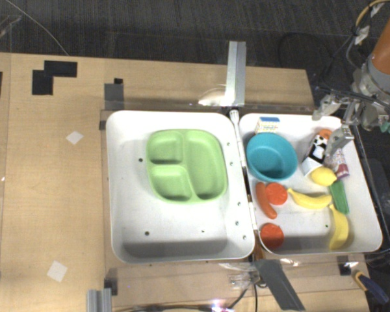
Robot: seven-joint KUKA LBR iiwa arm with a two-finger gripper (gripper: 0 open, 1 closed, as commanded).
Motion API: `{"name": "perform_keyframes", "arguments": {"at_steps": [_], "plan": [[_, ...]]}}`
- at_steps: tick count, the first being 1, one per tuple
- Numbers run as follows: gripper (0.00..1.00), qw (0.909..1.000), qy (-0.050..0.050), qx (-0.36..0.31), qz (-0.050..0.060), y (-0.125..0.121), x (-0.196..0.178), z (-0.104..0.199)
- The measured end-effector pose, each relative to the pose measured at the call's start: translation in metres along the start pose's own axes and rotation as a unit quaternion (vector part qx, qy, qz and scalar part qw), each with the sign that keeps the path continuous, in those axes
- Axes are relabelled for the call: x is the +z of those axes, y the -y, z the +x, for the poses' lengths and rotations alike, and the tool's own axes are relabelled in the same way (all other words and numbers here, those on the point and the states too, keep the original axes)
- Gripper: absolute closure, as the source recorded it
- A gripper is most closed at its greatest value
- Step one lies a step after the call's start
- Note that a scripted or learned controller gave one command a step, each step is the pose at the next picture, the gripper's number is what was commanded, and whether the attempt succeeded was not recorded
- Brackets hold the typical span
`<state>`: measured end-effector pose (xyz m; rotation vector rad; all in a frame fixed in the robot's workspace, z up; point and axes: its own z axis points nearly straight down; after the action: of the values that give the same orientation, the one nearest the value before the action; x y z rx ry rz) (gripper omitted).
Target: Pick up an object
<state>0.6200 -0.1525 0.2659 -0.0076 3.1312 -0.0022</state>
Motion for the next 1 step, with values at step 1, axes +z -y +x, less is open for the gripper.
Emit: {"name": "perform_keyframes", "arguments": {"at_steps": [1], "plan": [[0.00, 0.9984, 0.004, -0.056, 0.001, 0.0238, 0.1753, -0.0171]]}}
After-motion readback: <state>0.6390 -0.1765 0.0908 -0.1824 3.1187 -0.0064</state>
